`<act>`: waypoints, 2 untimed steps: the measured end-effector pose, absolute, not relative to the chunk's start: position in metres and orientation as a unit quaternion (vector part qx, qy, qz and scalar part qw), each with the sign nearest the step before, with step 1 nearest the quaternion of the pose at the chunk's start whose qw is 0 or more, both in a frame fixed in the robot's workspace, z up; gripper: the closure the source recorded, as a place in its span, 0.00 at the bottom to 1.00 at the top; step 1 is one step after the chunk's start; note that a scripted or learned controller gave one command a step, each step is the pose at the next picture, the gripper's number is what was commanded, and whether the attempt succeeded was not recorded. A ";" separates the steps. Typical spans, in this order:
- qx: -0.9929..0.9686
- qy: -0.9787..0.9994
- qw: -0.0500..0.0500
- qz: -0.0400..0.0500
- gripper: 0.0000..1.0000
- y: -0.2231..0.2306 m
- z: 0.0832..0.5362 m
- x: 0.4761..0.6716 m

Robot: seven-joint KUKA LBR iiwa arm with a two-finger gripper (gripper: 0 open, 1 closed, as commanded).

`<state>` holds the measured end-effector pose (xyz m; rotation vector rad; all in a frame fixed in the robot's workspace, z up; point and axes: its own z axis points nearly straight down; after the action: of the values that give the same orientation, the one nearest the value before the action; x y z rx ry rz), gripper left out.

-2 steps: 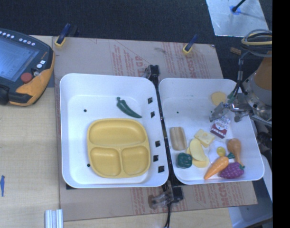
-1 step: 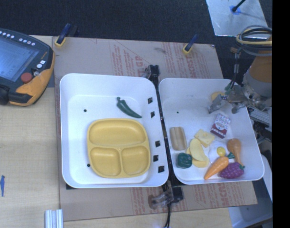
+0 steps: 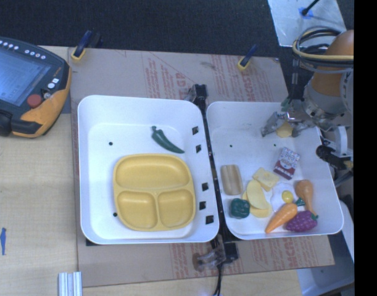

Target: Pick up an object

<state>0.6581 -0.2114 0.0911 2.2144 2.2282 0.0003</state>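
So my tool sits in the right bin's far corner, spread fingers around a small yellow piece. Nearer: a snack packet, carrots, grapes. Left bin has a yellow tray and green pepper. Cardboard-covered worktop.

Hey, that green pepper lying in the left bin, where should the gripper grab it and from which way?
Probably take the green pepper across its thicker middle, coming straight down from above. It lies flat on the left bin floor, slanted with its thin stem end toward the far side, so the fingers would close across its narrow width. It lies apart from the yellow tray, leaving room.
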 end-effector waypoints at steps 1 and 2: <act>0.706 0.708 -0.004 -0.003 0.00 -0.173 0.146 0.575; 0.705 0.709 0.001 0.000 0.00 -0.207 0.090 0.639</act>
<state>0.6385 -0.2072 0.0898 2.2122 2.2266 -0.0009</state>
